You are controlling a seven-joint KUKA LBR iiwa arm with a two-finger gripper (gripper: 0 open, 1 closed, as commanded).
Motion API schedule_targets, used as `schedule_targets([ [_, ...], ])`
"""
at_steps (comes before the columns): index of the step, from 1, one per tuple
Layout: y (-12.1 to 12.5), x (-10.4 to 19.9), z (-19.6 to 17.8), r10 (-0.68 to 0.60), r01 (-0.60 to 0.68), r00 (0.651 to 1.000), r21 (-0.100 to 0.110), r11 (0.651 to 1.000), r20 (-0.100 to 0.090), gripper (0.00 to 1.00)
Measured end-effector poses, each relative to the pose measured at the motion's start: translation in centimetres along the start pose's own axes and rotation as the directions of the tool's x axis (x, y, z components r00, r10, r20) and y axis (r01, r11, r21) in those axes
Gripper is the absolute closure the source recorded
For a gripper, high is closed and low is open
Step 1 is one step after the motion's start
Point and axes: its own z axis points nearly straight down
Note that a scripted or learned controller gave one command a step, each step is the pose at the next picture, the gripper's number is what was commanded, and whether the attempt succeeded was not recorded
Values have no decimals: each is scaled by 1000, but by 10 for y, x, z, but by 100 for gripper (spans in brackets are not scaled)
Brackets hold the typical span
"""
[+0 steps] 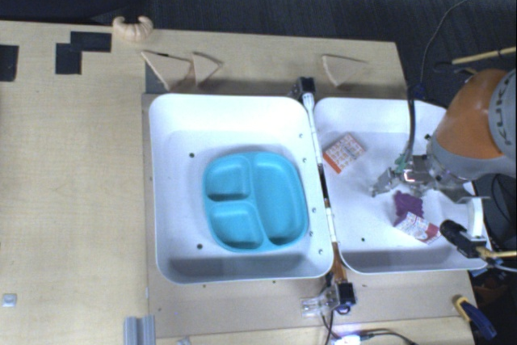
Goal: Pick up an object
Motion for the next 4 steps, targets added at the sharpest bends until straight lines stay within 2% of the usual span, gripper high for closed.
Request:
schedule_targets([
  [1,3,0,-12,-2,2,1000,-7,1000,2,100],
  [2,2,-39,-36,0,0,1000,3,1000,0,100],
  [3,-52,19,-113,-3,3,1000,3,1000,-1,100],
  [4,-52,18,-112,-2,2,1000,4,1000,-1,0],
])
